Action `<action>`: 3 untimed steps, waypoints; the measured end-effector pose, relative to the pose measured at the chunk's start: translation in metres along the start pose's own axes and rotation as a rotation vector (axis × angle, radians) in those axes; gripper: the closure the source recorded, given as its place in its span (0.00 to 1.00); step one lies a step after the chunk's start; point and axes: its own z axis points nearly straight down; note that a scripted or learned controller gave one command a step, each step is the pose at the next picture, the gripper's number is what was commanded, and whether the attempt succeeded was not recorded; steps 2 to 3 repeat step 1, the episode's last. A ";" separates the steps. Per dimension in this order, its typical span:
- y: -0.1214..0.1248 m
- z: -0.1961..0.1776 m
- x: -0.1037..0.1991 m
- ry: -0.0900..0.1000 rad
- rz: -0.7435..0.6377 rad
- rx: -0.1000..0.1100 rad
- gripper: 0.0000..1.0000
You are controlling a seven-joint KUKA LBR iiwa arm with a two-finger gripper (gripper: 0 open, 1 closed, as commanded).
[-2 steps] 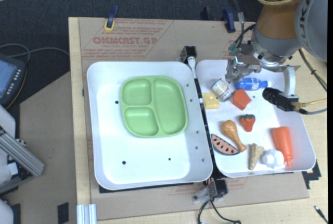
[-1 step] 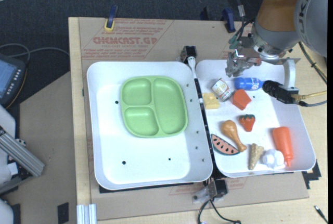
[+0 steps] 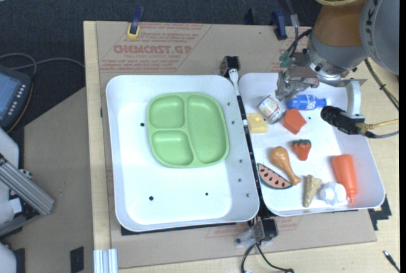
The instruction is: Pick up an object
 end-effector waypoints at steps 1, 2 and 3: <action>0.010 -0.004 0.000 -0.001 -0.002 -0.007 1.00; 0.010 -0.004 0.000 -0.001 -0.002 -0.007 1.00; 0.010 -0.004 0.000 -0.001 -0.002 -0.007 1.00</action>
